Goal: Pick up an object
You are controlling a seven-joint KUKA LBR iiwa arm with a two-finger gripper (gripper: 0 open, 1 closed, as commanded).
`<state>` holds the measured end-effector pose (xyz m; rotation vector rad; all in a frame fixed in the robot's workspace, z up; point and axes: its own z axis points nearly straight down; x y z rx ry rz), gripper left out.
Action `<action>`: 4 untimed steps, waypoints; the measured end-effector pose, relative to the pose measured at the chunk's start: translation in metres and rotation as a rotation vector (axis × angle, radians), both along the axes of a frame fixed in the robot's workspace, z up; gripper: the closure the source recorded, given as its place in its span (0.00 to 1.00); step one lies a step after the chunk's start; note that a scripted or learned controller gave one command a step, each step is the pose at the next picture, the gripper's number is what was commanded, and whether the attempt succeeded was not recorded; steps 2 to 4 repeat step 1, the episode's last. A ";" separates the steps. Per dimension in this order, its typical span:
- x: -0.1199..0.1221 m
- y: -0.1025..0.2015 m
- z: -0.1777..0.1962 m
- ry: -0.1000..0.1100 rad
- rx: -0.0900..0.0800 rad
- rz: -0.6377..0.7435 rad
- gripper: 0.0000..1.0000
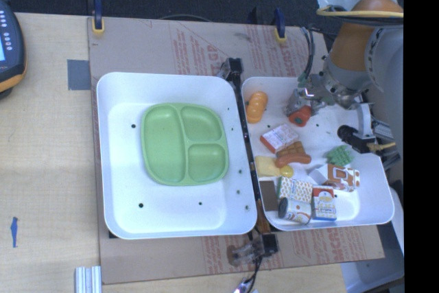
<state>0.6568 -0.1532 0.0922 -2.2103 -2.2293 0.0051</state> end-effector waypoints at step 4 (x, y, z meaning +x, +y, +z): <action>-0.013 0.083 0.130 -0.012 0.003 0.002 1.00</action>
